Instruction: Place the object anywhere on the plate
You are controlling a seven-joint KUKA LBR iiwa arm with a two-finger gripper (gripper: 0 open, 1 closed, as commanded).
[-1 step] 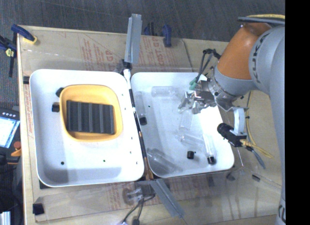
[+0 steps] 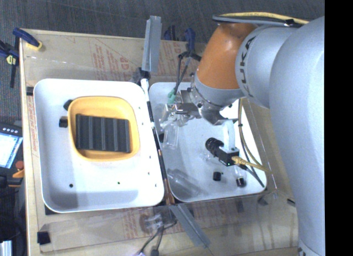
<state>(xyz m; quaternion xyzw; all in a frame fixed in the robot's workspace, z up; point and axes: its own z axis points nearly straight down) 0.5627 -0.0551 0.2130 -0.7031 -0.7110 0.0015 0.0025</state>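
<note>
Far left, a small screen device is cut off by the frame edge, with a blue clamp above it on the bench corner. Red print on the bench board is too faint to read.

The left bin holds a yellow plate. A dark ridged block lies flat on the plate, roughly centred, and covers most of the plate's floor. Two small black bits sit just beside the plate's left rim, on the bin floor.

An upright metal bar stands at the back, above the seam between the bins.

In the right bin the end effector hangs over the left part, close to the bin's left wall and well apart from the plate. It looks pale and blurred against the white floor, so I can't tell whether it is wide or narrow, or whether it is holding anything. A small black piece and a second black piece lie near the bin's front right.

The grey arm with its orange band hides the bin's back right part. Dark lettering on the grey shell looks like KUKA, seen sideways.
</note>
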